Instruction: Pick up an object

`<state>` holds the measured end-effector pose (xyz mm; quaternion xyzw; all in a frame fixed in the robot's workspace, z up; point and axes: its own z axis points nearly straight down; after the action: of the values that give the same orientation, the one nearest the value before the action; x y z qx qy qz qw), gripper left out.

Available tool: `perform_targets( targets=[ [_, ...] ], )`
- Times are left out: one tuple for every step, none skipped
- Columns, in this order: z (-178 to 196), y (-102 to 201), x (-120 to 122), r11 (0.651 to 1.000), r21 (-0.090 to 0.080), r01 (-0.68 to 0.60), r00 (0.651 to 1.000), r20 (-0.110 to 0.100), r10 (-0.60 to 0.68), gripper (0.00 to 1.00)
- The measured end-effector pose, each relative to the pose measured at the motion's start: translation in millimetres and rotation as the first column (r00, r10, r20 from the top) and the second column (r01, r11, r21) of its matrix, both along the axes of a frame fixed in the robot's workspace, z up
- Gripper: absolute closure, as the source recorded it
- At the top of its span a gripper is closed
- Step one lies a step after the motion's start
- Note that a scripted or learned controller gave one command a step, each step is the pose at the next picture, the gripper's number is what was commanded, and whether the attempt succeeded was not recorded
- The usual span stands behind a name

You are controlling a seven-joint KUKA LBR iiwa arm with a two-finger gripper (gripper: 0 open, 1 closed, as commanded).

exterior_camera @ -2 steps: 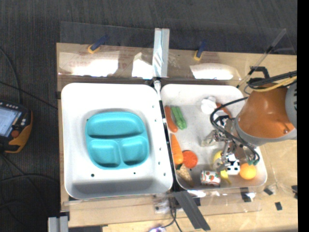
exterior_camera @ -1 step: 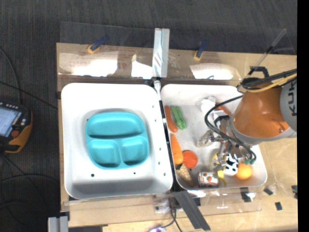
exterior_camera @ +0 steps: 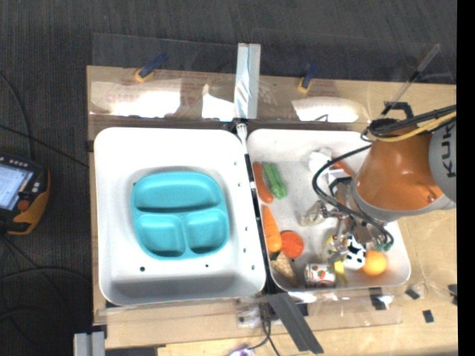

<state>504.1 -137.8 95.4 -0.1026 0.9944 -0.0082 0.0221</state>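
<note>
Right bin (exterior_camera: 297, 150) cluttered; gripper (exterior_camera: 343, 237) low over toys, cow (exterior_camera: 355, 254) just below-right; jaw state can't tell.

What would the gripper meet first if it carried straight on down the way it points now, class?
The gripper points down into the right bin, over the small items near its front edge. It would most likely meet the black-and-white toy beside the orange ball first, though depth is hard to judge from this slant.
</note>
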Motion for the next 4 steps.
perform_targets(
  targets=[
    [-0.8, 13.5, 1.2, 1.0, 0.004, 0.019, 1.0, -0.004, -0.019, 0.0],
    [-1.3, 36.8, 2.1, 1.0, 0.006, 0.029, 1.0, -0.006, -0.029, 0.0],
    [7.8, 37.2, -0.4, 1.0, 0.006, 0.029, 0.999, -0.016, -0.029, 1.0],
    [88.3, 68.4, 18.0, 0.992, 0.014, 0.126, 0.991, -0.044, -0.125, 1.0]
  ],
)
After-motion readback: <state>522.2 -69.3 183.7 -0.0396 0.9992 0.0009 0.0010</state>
